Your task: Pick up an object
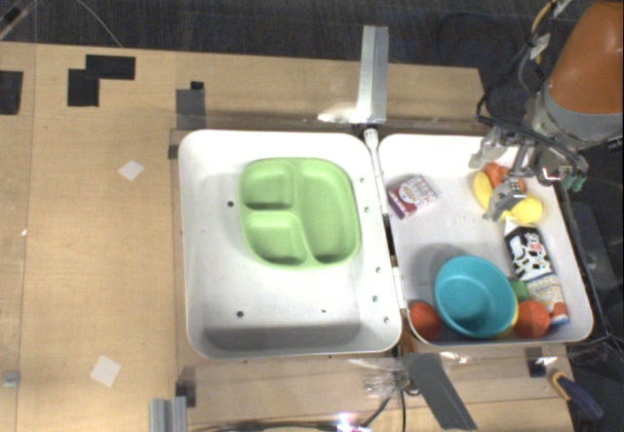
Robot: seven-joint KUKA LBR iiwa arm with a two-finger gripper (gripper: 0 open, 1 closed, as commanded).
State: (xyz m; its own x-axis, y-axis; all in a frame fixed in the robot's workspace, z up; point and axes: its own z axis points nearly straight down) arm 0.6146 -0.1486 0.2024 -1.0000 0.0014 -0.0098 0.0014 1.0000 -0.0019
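fixed overhead camera looks down aslant on both bins (195, 255)

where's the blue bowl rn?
In the camera view, the blue bowl sits in the right bin, near its front edge, between two red-orange items and just left of the black-and-white cow-print carton.

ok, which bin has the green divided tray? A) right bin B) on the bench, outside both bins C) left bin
C: the green divided tray lies flat in the left bin, while the blue bowl sits in the right bin.
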